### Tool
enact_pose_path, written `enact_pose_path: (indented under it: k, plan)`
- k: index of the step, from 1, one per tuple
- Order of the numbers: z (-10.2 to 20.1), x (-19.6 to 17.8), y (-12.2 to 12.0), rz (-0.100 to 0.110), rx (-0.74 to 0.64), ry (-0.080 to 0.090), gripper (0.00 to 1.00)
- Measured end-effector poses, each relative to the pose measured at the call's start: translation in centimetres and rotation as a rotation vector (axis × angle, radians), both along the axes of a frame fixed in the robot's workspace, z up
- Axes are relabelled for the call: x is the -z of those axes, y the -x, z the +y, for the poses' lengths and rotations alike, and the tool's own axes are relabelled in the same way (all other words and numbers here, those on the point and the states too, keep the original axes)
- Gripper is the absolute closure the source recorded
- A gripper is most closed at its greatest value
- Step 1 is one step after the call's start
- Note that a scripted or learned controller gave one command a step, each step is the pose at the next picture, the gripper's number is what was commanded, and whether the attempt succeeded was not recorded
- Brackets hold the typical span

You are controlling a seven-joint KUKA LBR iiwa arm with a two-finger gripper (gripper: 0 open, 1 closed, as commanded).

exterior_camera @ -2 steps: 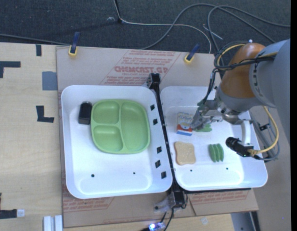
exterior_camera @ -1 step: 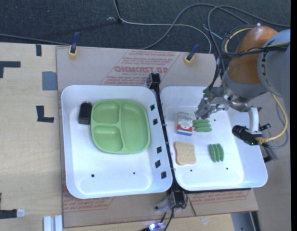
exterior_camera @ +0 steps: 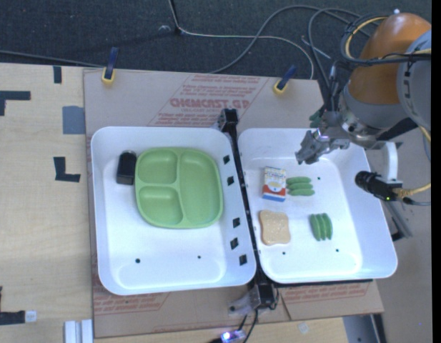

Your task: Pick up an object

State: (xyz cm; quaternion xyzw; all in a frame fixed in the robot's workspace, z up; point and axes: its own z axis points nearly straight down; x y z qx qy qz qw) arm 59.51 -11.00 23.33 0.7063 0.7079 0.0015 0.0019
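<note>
Bench [exterior_camera: 34, 191] of pale wood carries a cardboard sheet [exterior_camera: 206, 98] with two shallow white bins on it, side by side.

Left bin [exterior_camera: 113, 263]: green divided plate [exterior_camera: 179, 188] lying flat near the centre; small black block [exterior_camera: 126, 168] touching the plate's left edge.

Right bin [exterior_camera: 363, 256]: small carton [exterior_camera: 274, 184], white with red and blue print, left of centre. Just right of it, a green pea pod [exterior_camera: 299, 186]. Below the carton, a tan slice of bread [exterior_camera: 275, 228] lying flat. Right of the bread, a second green pod [exterior_camera: 321, 226], apart from the first. None of these objects is lifted; all rest on the bin floor.

Arm [exterior_camera: 388, 56] enters from the right, orange band uppermost, wrist angled down and leftward over the far right part of the right bin. Gripper [exterior_camera: 308, 152] sits above and slightly right of the carton and first pod, touching neither. Fingers point down-left; too dark and small to resolve, so whether spread or pressed together cannot be told. Nothing visible between them.
</note>
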Motion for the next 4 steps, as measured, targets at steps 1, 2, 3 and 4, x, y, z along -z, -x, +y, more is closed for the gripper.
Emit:
enact_pose_path:
  k: [1, 2, 3, 4]
  plan:
    - [0.0, -0.9, 0.0, 0.005, 0.001, -0.001, 1.0]
    - [5.2, 0.2, 1.2, 0.007, -0.002, -0.001, 1.0]
    - [10.5, 1.4, 1.9, 0.008, -0.003, -0.001, 1.0]
    - [16.0, 0.9, 3.1, 0.007, -0.005, -0.002, 1.0]
